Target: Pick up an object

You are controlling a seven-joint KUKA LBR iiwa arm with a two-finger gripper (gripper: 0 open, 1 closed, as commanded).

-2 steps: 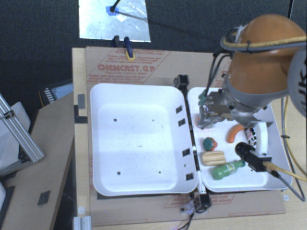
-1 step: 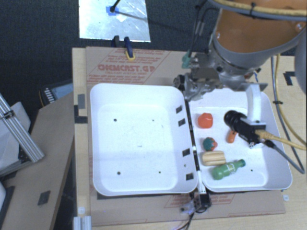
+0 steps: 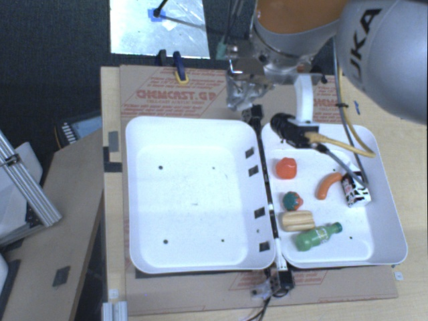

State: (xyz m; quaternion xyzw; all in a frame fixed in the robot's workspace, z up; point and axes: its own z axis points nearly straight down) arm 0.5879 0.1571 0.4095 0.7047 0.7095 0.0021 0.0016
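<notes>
You're in the approach step: the gripper [image 3: 249, 102] hangs over the bins' far edge, its state impossible to tell, and next must descend onto the red block [image 3: 286, 168] in the right bin [image 3: 384, 226].

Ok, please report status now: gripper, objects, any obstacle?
Gripper above far bin edge, holding nothing visible. Objects lie in right bin: red piece, green bottle. Nothing blocks them.
</notes>
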